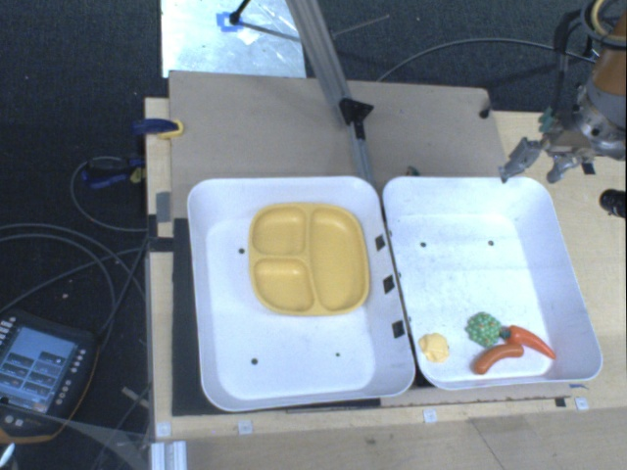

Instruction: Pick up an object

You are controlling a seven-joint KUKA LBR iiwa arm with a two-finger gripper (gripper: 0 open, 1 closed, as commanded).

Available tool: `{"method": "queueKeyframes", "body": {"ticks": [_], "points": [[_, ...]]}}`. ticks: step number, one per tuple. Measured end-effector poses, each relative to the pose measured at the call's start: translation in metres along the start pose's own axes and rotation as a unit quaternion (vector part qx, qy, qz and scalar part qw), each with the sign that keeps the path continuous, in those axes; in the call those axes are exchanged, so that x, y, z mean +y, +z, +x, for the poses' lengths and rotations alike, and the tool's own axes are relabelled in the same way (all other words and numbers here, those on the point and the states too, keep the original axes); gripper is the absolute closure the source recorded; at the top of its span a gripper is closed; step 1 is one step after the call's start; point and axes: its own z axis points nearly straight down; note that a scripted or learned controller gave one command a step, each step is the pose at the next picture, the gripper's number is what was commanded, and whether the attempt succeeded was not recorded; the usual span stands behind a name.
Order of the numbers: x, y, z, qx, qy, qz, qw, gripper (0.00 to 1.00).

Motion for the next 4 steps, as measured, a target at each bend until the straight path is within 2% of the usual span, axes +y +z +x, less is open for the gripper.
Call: {"method": "queueKeyframes", "body": {"ticks": [1,2,3,4], "points": [[0.002,0.061,-0.005,0.001,0.000,0.001,1.0000,0.00],[-0.007,0.107,-0.003,0.000,0.001,0.001,1.0000,0.00],[-0.004,0.092,-0.004,-0.001,0.000,-0.003,1.0000,1.00],[-0.005,0.047,-0.002,0.000,-0.001,-0.004,1.0000,1.00]]}}
